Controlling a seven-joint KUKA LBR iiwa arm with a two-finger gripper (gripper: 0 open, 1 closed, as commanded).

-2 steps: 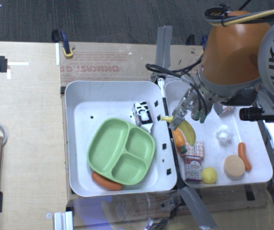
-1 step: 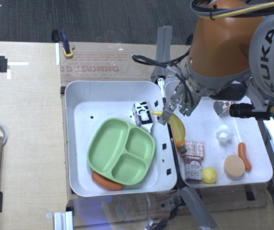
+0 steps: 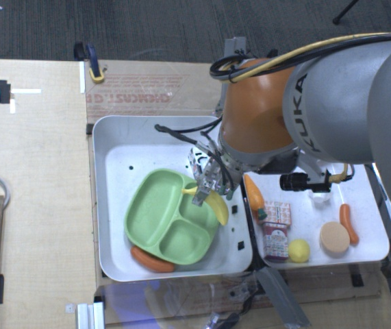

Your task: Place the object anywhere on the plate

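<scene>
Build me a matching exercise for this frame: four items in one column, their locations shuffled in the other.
Items:
1. yellow banana
2. orange sausage-shaped toy
3. small yellow lemon
4. round tan bun

Places:
A. right bin, beside the red-and-white carton
B. at the right edge of the green divided plate, under the hand
C. right bin, near its right wall
D. left bin, against the plate's lower edge

Pairs: 1-B, 2-D, 3-A, 4-C

Hand (image 3: 209, 184) low, arm bent over
</scene>
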